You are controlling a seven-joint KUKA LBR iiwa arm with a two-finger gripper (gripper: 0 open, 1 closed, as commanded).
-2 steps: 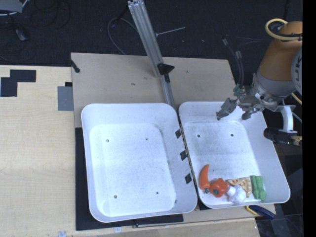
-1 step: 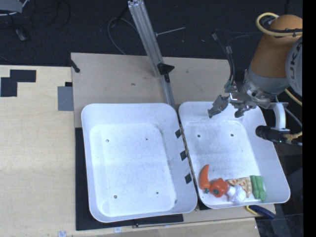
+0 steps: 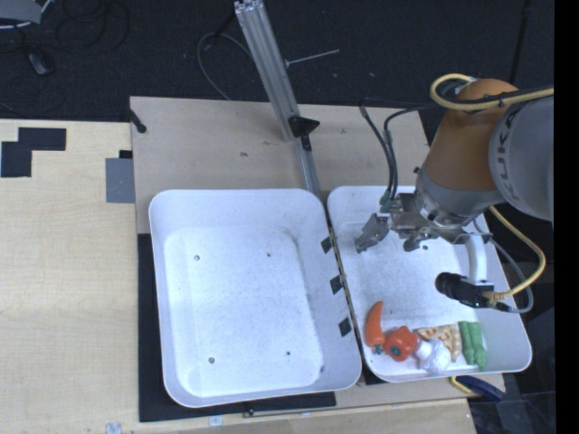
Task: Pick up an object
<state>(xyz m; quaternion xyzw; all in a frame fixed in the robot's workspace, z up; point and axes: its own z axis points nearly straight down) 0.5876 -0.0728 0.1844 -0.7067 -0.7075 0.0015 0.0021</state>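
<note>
White bins (image 3: pixel 240 242), an orange carrot (image 3: pixel 374 325), a red-orange toy (image 3: pixel 401 342), a green piece (image 3: pixel 472 343), a grey-and-orange arm (image 3: pixel 479 152).

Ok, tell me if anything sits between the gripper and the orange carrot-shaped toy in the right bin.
Nothing visible does. The gripper hangs over bare white floor of the right bin, and the orange carrot-shaped toy lies toward the near edge. The red toy touches its far side, away from the approach.
</note>
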